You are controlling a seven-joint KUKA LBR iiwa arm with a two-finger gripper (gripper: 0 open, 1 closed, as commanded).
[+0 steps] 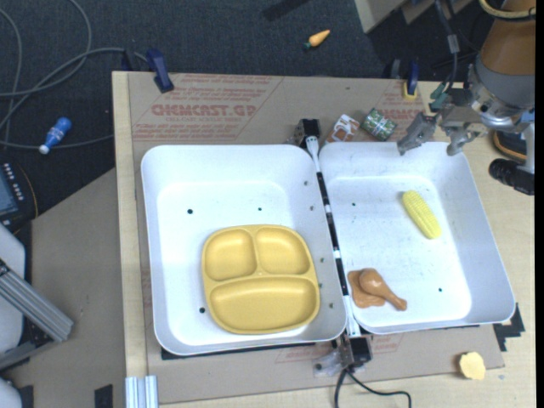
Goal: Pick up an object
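A yellow tray (pixel 259 279) is seen in the left bin (pixel 170 185). In the right bin (pixel 476 228), corn (pixel 422 213) and a drumstick (pixel 376 288) are placed apart. The gripper (pixel 438 136) is held open above the far rim.

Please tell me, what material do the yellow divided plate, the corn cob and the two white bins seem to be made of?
The yellow divided plate looks like moulded plastic with a smooth, slightly glossy finish: soft highlights, rounded edges. The corn cob is probably a plastic or rubber toy; its colour is uniform and its surface ridged. The two white bins seem thin formed plastic, matte, with rounded rims.
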